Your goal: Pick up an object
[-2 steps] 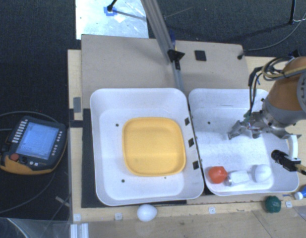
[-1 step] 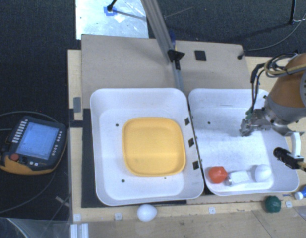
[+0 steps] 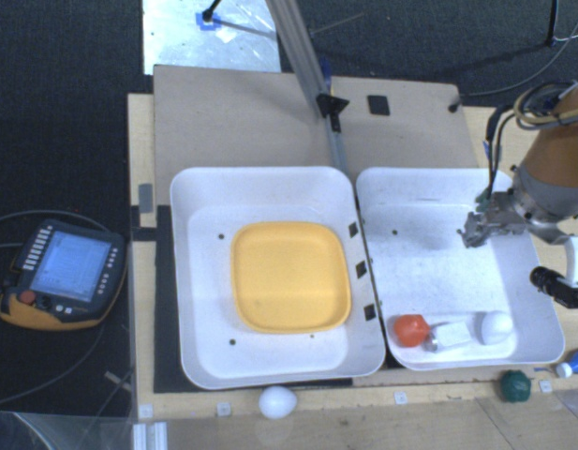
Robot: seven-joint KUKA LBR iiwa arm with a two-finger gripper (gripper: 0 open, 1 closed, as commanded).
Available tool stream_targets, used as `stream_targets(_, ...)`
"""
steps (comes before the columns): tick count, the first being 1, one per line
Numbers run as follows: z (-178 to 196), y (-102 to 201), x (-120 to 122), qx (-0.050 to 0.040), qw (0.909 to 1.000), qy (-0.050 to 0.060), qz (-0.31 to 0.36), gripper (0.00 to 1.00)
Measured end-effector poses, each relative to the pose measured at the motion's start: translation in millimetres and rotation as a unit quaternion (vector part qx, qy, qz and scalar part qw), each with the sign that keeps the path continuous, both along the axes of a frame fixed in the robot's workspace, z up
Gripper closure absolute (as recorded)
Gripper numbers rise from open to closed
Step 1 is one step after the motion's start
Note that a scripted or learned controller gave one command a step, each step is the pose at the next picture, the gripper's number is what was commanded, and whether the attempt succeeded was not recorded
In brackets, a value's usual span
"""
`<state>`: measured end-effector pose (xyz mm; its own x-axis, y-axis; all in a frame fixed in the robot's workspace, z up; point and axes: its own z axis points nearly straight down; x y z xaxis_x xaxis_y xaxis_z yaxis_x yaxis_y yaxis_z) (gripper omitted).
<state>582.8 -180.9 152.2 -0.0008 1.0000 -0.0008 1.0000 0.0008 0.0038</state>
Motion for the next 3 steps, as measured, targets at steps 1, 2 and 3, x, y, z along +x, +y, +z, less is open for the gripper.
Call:
stream_targets(1,45.5,-4.7,-5.1,-0.0001,1.0000,0.000,0.000,1.00)
stream_targets(2,98.2,-4.9,-4.1,-0.0002,1.0000,-0.001,0.000,1.00)
stream_targets(3,98.3,34.9,11.3,0.0008,1.0000,0.001,0.002,1.00)
